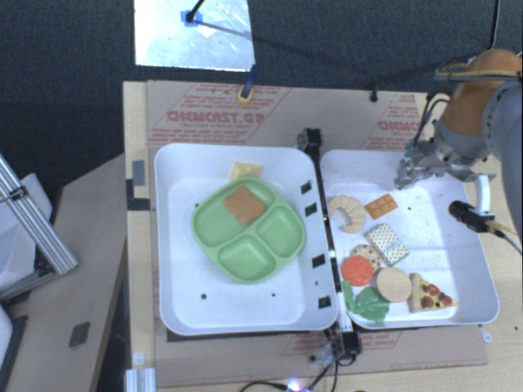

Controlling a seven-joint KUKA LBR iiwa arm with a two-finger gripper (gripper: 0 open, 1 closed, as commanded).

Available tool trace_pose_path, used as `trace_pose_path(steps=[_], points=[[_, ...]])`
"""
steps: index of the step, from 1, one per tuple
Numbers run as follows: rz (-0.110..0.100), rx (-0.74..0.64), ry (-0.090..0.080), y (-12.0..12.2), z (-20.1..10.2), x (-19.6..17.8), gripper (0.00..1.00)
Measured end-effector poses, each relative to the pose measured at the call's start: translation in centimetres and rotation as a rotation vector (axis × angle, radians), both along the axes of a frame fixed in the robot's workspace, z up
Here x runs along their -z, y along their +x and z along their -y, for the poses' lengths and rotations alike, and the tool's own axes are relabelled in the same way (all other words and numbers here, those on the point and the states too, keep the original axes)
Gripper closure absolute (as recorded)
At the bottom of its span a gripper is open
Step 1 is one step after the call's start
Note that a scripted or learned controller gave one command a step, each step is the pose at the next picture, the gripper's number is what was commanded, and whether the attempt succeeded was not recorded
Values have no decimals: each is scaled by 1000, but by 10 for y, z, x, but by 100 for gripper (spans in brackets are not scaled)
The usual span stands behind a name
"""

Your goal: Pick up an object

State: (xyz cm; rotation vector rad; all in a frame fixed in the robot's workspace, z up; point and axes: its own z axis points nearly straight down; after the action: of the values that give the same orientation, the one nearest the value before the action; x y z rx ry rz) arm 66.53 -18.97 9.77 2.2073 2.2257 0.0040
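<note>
the grey arm (482, 104) runs off the frame's right edge above the right bin (482, 243); its gripper (406, 178) is too small to read.

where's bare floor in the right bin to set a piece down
Bare floor runs along the right bin's right wall, between the cracker and the pizza slice, and along the far edge near the tool. It is crowded at the near-left: croissant, tomato slice, lettuce.
</note>
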Motion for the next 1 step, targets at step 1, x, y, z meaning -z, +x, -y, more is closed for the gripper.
trace_pose_path(steps=[1], points=[[2, 2, 2, 8, -8, -52, 100]])
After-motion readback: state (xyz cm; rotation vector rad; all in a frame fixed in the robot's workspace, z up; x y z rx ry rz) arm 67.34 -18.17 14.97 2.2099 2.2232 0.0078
